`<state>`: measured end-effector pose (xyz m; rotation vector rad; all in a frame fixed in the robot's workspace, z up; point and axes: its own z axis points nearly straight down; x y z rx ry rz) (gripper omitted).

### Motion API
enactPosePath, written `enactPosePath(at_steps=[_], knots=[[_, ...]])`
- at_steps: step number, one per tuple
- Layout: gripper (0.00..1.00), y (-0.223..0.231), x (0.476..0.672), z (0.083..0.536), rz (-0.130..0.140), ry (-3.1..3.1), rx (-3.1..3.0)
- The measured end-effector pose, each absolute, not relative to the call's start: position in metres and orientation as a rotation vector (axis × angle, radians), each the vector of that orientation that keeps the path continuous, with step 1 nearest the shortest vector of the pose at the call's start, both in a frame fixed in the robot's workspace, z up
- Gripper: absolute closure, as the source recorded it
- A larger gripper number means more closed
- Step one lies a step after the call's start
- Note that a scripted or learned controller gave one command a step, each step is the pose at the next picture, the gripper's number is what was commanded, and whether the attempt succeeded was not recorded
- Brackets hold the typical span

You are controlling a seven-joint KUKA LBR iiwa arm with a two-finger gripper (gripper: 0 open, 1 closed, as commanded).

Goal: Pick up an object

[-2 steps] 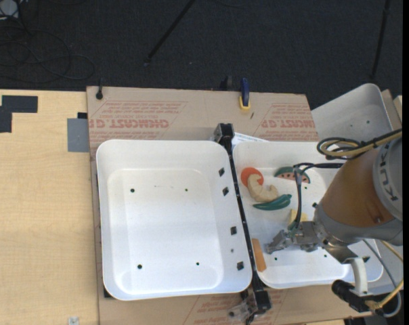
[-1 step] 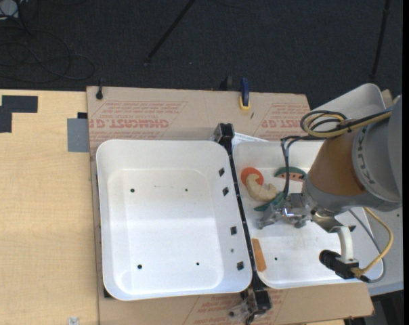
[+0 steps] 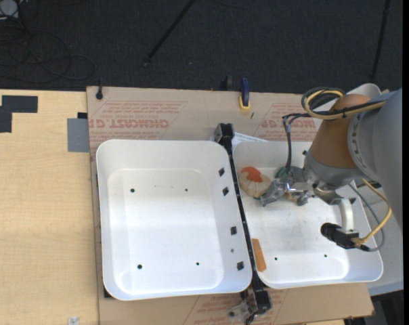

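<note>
In the right bin (image 3: 313, 266), near its far left part, lies a small orange-red object (image 3: 250, 175) beside a pale beige object (image 3: 257, 187). My gripper (image 3: 272, 193) hangs low over the bin, its metal fingers reaching left and ending right at the beige object. The grey arm with the orange band (image 3: 336, 141) comes in from the right. An orange stick-like object (image 3: 259, 254) lies along the right bin's left wall, near the front.
The left bin (image 3: 123, 276) sits beside the right one, split from it by a black divider (image 3: 233, 208). Cables loop off the wrist at the right (image 3: 367, 232). A blue clamp (image 3: 244, 95) stands at the board's back edge.
</note>
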<state>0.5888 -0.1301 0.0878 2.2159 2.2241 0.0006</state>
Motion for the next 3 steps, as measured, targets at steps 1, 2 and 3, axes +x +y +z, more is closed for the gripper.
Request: enactPosePath(at_steps=[1,2,3], knots=[[0.0,-0.077,0.631,0.195,0.011,2.224,2.209],[0.0,0.036,0.645,0.21,0.005,2.234,2.211],[1.0,0.029,0.644,0.218,-0.007,2.231,2.215]])
